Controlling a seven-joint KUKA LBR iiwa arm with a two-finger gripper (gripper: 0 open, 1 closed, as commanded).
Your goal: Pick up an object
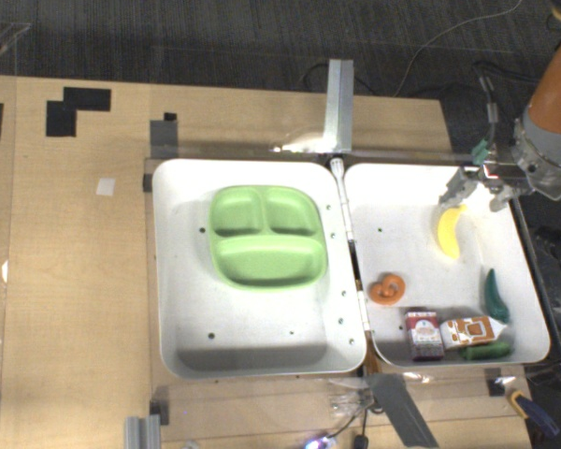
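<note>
Camera view, overhead at a slant. Bench [65, 279] is light wood w/ two shallow white bins side by side, metal rail btwn them.

Left bin [182, 335]: holds a green divided tray [265, 235], three compartments, sitting flat, slightly toward 12 o'clock of bin centre. Nothing on the tray.

Right bin [402, 251]: several objs.
- Yellow banana [448, 231], toward 2 o'clock of bin centre, lying flat, long axis roughly 12-to-6.
- Orange donut-shaped obj [386, 289] at approx 8 o'clock, near the rail, apart from everything else.
- Dark red box [424, 334] at 6 o'clock by the near wall; just beside it, at its 3 o'clock, an orange-and-white packet [468, 330], touching or nearly so, can't tell which.
- Green elongated obj [483, 350] along the near wall, at 5 o'clock, under/against the packet.
- Dark green obj [495, 296], pepper-like, at 4 o'clock near the right wall.

Arm enters from 3 o'clock, orange band visible at frame edge. Gripper [477, 189] sits over the bin's 1–2 o'clock corner, just at 1 o'clock of the banana. Fingers [455, 188] spread apart, jaws wide, nothing btwn them. Banana's upper tip lies just below the left finger; contact can't be judged from this angle.
</note>
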